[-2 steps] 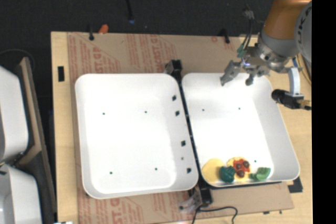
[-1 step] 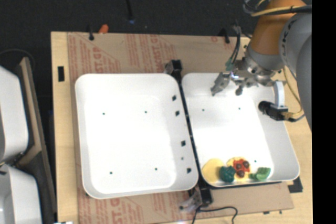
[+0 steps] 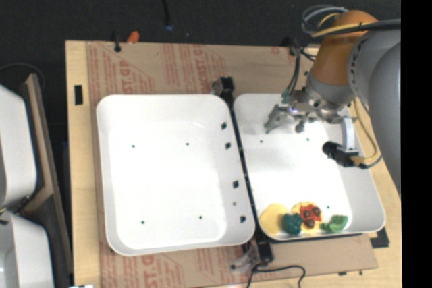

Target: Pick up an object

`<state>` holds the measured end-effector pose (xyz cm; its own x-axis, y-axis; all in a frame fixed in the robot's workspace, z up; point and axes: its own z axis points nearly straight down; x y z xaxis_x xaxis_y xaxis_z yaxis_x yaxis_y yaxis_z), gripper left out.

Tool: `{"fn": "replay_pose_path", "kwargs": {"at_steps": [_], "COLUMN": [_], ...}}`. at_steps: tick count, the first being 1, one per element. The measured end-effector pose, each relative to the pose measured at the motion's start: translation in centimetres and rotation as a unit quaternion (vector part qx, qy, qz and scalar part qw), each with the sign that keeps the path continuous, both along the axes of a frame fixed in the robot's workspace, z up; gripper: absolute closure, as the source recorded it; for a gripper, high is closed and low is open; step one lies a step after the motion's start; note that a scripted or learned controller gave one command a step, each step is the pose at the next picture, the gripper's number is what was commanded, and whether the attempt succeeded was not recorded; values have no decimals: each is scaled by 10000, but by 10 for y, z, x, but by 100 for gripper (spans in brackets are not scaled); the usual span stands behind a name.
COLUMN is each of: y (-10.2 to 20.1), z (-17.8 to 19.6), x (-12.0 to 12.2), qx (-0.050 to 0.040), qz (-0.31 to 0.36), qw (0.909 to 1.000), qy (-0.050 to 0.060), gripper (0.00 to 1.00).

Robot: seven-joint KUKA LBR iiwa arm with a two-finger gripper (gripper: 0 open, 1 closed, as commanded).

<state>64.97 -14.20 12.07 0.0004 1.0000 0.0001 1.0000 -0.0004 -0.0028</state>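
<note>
small objs: yellow (image 3: 271, 218), teal (image 3: 291, 224), red (image 3: 310, 212), green (image 3: 335, 222), clustered near edge of right bin (image 3: 290, 158).

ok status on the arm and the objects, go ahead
Gripper over right bin's far end, nothing between fingers. Objects clustered at near edge. Path clear.

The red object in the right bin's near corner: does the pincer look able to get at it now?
Probably yes. The pincer hangs over the right bin, nothing between it and the red object, though teal and green pieces crowd it.
</note>
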Motion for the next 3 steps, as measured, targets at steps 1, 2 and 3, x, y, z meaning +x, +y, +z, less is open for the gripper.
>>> {"fn": "replay_pose_path", "kwargs": {"at_steps": [1,2,3], "y": [-1,-5,-6], "z": [13,57,93], "x": [1,4,5], "qx": [-3,-6,-4], "qz": [-6,-5,-2], "qw": [10000,10000,10000], "qy": [-26,-37,-34], "gripper": [100,100,100]}}
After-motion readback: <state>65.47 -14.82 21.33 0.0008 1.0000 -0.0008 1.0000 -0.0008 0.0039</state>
